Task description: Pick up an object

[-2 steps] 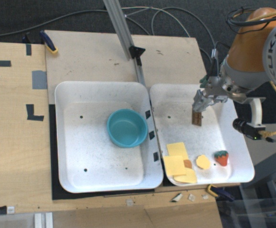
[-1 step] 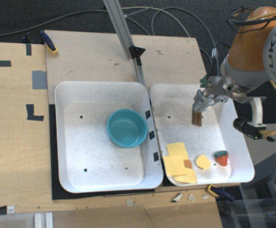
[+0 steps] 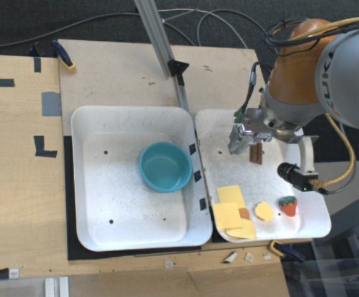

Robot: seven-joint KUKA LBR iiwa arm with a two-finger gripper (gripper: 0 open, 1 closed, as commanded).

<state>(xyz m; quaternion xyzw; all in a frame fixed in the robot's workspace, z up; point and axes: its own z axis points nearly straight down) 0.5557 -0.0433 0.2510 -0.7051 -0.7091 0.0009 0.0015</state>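
The brown block [image 3: 256,154] sits just right of your gripper [image 3: 240,142] on the right bin [image 3: 219,129]; whether it's grasped, I cannot tell. Yellow pieces [image 3: 232,212] and a strawberry [image 3: 288,205] lie below; a teal bowl [image 3: 164,166] sits left.

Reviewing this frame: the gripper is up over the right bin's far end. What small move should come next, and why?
Probably a short move toward the near end of the right bin, then down. The gripper sits beside a small brown block, while the yellow pieces, a round yellow piece and a red toy cluster nearer the camera. The block is the closest target.
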